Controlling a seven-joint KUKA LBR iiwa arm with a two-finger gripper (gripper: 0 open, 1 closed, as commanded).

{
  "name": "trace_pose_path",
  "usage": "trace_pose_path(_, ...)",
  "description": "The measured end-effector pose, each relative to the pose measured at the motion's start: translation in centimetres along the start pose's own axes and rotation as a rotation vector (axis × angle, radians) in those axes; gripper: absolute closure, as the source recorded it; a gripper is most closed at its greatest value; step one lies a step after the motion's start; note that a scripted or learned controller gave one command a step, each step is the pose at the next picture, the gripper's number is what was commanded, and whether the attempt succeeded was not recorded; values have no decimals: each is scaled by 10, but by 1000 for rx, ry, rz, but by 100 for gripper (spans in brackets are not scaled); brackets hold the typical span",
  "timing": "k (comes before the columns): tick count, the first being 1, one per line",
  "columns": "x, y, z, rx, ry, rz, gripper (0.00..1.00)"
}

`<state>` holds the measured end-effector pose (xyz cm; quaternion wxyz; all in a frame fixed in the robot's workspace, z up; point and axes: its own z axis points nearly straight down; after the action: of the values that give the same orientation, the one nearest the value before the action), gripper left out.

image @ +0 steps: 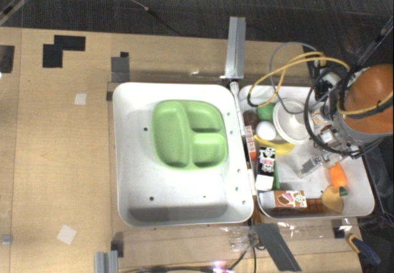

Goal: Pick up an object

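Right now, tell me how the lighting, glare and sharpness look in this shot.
Camera view: even overhead light, a soft shadow along the near inner wall of the left bin; a mild sheen on the green divided tray; the bench is crisp, while the clutter in the right bin under the arm is small and hard to resolve.

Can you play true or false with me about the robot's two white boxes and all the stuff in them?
1. A green plate with sections lies in the left bin. True.
2. The green plate is in the same bin as the carrot. False: the orange toy carrot lies in the right bin.
3. The arm's orange band is above the right bin. True.
4. The white bowl sits in the left bin. False: it sits in the right bin, near the arm.
5. A yellow cable loops above the right bin. True.
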<state>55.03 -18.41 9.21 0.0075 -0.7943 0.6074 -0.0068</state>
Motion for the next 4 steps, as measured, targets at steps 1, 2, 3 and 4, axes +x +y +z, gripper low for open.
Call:
trace_pose_path(1,-16,48,-3,18,4,82,0)
trace_pose_path(2,-64,-43,0,0,9,26,0)
trace_pose_path(3,-70,-45,0,-14,27,116,0)
trace_pose_path(4,-13,-80,3,-8,3,92,0)
